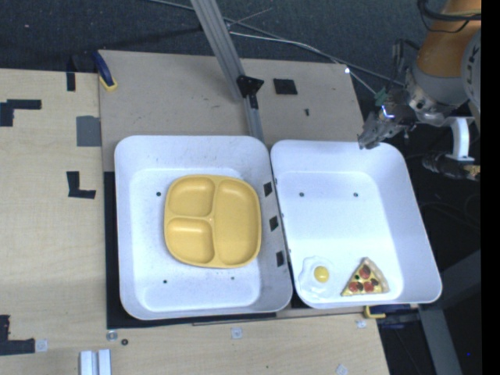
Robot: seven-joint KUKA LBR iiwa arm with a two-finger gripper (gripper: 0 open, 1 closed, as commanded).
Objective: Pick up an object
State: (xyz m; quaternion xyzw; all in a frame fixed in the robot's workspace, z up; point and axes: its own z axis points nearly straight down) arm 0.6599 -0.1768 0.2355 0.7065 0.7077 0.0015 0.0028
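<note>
The gripper (373, 135) hovers over the right bin's (351, 178) one o'clock corner, its grip state impossible to tell, well apart from the toy fried egg (317, 275) and pizza slice (366, 279) lying at five o'clock, likeliest targets.

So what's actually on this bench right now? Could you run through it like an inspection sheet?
Surface: wooden bench bearing left bin and right bin, side by side.
Job's things: yellow divided plate in left bin; toy fried egg and toy pizza slice along right bin's near edge.
Clutter: black tape marks on the bench.
Grippers: gripper above right bin's far corner, holding nothing visible.
Cables: thin wires beyond the bins.
Surroundings: slanted metal pole.
</note>
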